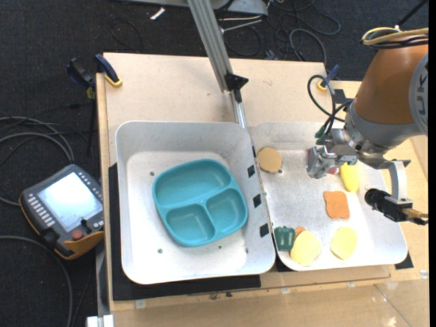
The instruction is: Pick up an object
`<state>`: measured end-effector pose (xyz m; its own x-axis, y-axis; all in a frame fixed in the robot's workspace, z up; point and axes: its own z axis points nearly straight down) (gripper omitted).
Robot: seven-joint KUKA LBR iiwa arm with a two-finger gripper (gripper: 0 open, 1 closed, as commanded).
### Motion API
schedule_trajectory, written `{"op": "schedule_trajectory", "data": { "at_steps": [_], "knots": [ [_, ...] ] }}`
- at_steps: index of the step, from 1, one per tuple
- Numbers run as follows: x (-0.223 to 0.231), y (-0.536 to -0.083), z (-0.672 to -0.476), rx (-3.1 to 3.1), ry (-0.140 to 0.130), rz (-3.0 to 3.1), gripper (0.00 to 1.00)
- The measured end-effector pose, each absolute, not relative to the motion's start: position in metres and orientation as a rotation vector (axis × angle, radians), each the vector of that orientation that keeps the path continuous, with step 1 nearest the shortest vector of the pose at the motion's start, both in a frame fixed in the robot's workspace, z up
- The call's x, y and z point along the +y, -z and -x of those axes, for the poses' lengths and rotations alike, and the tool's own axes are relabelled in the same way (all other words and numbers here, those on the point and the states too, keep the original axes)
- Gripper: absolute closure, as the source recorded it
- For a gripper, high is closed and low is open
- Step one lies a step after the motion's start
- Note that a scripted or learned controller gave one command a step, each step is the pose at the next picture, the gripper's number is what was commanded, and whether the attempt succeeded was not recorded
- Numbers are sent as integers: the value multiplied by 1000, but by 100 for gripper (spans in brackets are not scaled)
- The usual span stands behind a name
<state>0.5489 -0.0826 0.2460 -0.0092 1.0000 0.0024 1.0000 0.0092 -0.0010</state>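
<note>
We see the arm (392, 94) reaching in from the right, its gripper (319, 163) low over the back of the right bin (300, 133). We cannot tell the claw's state from this slanted view, and nothing is visibly between its tips.

The candidate objects all lie on the right bin's floor:
- a tan round piece (270, 160) near the left wall, beside the gripper but apart from it;
- a yellow piece (349, 177) just right of the gripper, partly under the wrist;
- an orange piece (336, 205) in the middle;
- two pale yellow pieces (306, 248) (344, 242) at the front edge;
- a small green piece (283, 236) in the front left corner.

The left bin (136, 148) holds a teal tray (199, 201) with three compartments.

We judge the task to be at its approach stage: the gripper is down among the objects, but no pick is shown. Closing on one piece and lifting it clear of the floor remain to be done.
</note>
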Motion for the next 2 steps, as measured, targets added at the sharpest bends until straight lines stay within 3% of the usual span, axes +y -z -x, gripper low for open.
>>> {"op": "schedule_trajectory", "data": {
  "at_steps": [2],
  "knots": [
    [37, -255, -573, -2231, 5, 2212, 100]
  ]
}}
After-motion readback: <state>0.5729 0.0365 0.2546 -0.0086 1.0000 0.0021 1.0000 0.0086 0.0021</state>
